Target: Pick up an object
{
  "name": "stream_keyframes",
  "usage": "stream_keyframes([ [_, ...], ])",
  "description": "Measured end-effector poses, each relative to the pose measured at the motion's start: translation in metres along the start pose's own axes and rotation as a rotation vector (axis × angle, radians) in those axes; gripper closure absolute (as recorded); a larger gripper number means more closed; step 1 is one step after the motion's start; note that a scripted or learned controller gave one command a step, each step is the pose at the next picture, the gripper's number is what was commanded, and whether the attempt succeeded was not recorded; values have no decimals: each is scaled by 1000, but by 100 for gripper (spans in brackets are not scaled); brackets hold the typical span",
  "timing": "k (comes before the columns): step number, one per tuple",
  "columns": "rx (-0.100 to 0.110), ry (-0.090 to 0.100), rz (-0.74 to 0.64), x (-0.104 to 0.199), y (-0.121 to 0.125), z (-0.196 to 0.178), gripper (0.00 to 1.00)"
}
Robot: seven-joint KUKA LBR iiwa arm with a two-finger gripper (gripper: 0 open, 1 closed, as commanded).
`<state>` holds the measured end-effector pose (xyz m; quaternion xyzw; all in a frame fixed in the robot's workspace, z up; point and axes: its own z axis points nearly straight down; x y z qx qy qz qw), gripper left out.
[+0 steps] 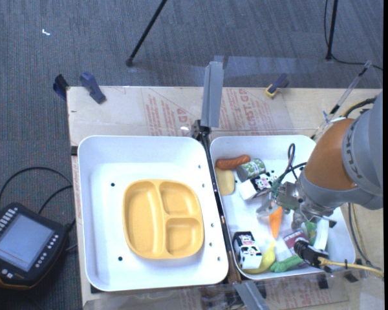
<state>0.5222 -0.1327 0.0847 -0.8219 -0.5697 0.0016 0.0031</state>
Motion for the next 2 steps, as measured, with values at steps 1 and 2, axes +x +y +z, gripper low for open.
stream_keyframes([
  [1, 4, 1, 4, -1, 0, -7, 100],
  [2, -2, -2, -8, 14, -24, -115, 100],
])
